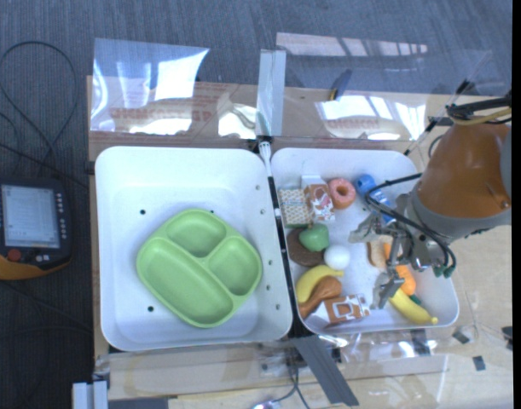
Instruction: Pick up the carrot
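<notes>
Looming largest from the right, the arm (465, 177) leans over the right bin (443, 318), orange band uppermost, wrist bent down so the gripper (395, 273) points into the bin's right part. Its fingers look spread, one by the carrot (404, 280); nothing sits clearly between them, though cables blur this spot. That carrot lies just under the gripper, touching a banana (412, 307). Nearby are a white egg (337, 257), a donut (341, 192) and a drumstick (318, 286). In the left bin (124, 313) rests a green plate (200, 267).
</notes>
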You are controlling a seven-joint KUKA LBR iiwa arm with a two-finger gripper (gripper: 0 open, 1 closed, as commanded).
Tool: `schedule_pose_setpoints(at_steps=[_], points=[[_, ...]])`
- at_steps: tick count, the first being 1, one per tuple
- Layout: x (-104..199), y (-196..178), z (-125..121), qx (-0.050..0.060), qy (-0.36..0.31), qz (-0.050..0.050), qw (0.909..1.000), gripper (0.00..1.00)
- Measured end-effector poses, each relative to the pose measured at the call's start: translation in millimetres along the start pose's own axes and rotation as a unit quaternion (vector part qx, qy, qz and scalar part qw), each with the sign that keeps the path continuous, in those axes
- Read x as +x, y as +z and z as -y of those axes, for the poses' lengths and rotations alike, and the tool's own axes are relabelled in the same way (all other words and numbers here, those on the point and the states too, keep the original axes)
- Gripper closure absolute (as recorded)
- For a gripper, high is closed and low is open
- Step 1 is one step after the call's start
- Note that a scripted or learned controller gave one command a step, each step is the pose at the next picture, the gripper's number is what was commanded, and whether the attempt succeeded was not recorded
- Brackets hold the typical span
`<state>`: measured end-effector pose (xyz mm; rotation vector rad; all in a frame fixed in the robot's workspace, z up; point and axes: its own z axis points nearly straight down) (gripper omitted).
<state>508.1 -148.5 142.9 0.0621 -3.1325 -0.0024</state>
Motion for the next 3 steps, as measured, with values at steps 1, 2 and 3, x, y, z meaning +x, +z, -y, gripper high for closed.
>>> schedule_pose_setpoints(at_steps=[1,2,3], points=[[-4,54,41,0.001,0.028,0.009,0.9996,0.0],[-7,40,42,0.005,0.027,0.014,0.9995,1.0],[-36,-87,-3,0.002,0.045,0.014,0.9989,1.0]])
